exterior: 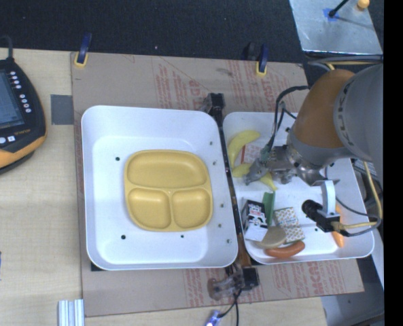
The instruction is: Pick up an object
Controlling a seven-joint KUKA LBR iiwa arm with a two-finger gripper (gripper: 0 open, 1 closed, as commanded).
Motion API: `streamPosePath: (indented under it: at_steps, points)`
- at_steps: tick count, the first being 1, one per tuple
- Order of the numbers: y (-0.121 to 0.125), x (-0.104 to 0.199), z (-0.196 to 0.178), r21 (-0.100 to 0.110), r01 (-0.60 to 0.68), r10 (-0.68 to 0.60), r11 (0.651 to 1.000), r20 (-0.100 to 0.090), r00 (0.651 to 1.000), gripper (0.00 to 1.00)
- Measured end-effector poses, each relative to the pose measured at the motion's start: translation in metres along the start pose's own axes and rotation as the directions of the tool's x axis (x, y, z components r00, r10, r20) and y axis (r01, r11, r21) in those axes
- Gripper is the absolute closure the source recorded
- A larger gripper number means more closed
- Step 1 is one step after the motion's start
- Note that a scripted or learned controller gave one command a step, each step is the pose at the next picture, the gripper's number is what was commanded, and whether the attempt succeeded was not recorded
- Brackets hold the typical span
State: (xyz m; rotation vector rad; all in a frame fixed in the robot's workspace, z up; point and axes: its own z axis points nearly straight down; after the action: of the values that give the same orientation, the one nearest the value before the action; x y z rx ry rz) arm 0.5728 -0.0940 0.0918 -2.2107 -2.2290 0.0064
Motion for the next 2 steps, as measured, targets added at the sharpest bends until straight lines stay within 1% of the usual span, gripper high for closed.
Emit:
streamPosePath:
  at_steps: [1, 2]
  points:
    - [-0.001, -0.001, -0.010, 0.003, 0.001, -0.001, 1.000, 0.000, 1.000, 1.00]
    - [-0.041, 0.020, -0.101, -0.003, -0.005, 0.005, 1.000, -0.002, 1.000, 1.00]
